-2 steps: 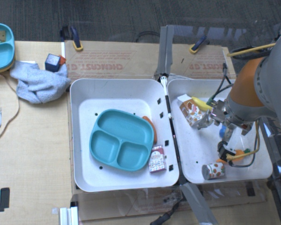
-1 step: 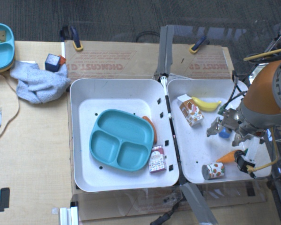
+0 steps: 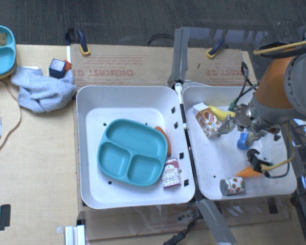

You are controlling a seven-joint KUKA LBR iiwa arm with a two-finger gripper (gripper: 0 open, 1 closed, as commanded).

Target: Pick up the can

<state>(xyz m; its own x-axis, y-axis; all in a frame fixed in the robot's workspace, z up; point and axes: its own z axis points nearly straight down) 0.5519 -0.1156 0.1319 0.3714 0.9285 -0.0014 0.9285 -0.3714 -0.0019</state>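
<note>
The can point(image 3: 232, 186) lies on its side in the right bin point(image 3: 209, 188), at the near edge, with its lid end facing left. An orange carrot-shaped toy point(image 3: 247, 172) lies just beside it to the right. The can is clear of the arm and nothing grips it.

The tool point(image 3: 233, 122) hangs over the middle of the right bin, well apart from the can and farther back. It sits close to a printed carton point(image 3: 208, 121) and a yellow item point(image 3: 220, 112). A blue object point(image 3: 243, 141) lies just below the wrist. Whether the tool is open or closed cannot be told from this angle; the wrist body and cabling hide it.

The left bin point(image 3: 86, 152) holds a teal divided plate point(image 3: 132, 151) and a small red-and-white box point(image 3: 171, 174).

Hazards, as judged from this layout:

1. Wrong object. The tool stands nearest the carton and the yellow item, so a descent from here would probably close on one of those.
2. Rolling. The can rests on its curved side and may roll away if struck off-centre.
3. Wall contact. The can lies near the bin's near rim, leaving little clearance on that side.
4. Double grasp. The carrot toy is close enough to be caught along with the can.
</note>
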